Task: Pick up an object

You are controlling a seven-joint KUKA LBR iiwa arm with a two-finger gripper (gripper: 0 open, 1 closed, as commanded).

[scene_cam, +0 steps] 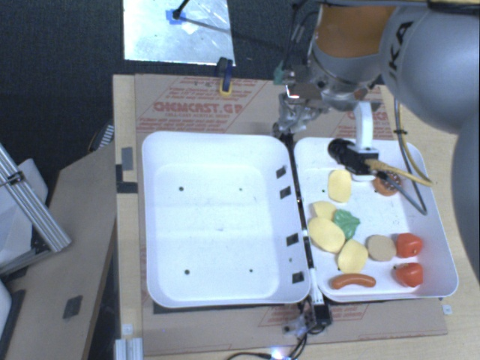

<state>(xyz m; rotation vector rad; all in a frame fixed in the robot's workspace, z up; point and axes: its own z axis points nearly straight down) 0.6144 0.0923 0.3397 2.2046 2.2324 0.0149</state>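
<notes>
The bench (187, 96) carries a left bin (217, 223) and a right bin (390, 208). My arm (439, 58) hangs over the far end of the wall between them, with my end effector (291, 122) just above that edge. I cannot tell whether it is spread or pressed together, because my wrist covers it. The things to pick lie in the right bin: yellow potato pieces (327, 234), a green piece (346, 220) touching them, and a sausage (353, 280) by the near rim. Straight down from here I judge I would hit the wall. The pieces also crowd together, so a grasp may shove neighbours. A small reddish thing (385, 186) farther back is too blurred to name.
</notes>
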